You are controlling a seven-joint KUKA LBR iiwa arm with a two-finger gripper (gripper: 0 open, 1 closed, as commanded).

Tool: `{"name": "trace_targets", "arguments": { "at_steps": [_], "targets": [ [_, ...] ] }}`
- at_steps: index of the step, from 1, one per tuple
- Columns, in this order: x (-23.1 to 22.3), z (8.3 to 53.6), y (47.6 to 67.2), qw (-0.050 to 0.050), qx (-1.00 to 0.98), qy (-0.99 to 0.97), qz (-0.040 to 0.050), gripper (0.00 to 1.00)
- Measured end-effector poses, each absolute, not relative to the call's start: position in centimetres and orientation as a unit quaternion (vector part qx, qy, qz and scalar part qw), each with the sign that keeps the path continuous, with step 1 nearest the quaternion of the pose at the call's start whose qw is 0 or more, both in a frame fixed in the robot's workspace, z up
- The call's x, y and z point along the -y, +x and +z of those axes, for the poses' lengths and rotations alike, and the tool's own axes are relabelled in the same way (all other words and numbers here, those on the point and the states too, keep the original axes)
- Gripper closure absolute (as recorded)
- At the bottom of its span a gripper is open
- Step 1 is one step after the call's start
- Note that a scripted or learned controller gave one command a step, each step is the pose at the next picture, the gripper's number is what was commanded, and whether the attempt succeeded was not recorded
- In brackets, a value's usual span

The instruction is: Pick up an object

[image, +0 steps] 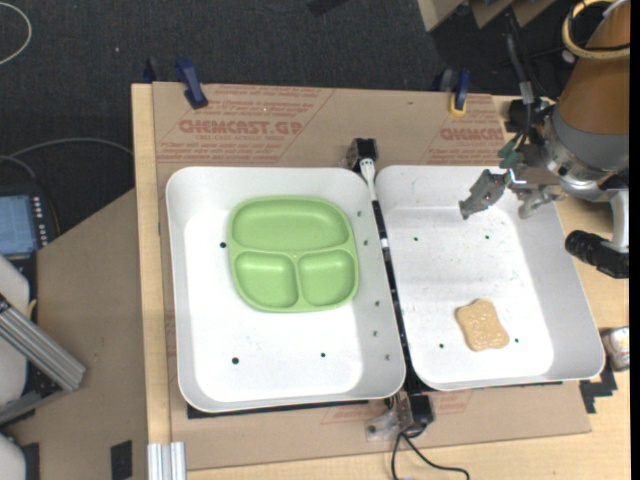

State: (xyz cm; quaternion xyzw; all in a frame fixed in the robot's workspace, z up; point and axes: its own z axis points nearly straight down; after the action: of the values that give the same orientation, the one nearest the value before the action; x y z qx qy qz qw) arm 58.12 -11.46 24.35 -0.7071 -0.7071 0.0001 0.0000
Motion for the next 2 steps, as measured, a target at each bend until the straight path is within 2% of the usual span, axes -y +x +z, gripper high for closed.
{"name": "trace_targets", "arguments": {
  "at_steps": [1,2],
  "targets": [
    [6.6,36.3,52.1,-0.004,0.709,-0.705,-0.0045,0.0],
    [1.4,45.0,48.0,-0.004,0.71,-0.704,-0.0053,0.0]
  ]
}}
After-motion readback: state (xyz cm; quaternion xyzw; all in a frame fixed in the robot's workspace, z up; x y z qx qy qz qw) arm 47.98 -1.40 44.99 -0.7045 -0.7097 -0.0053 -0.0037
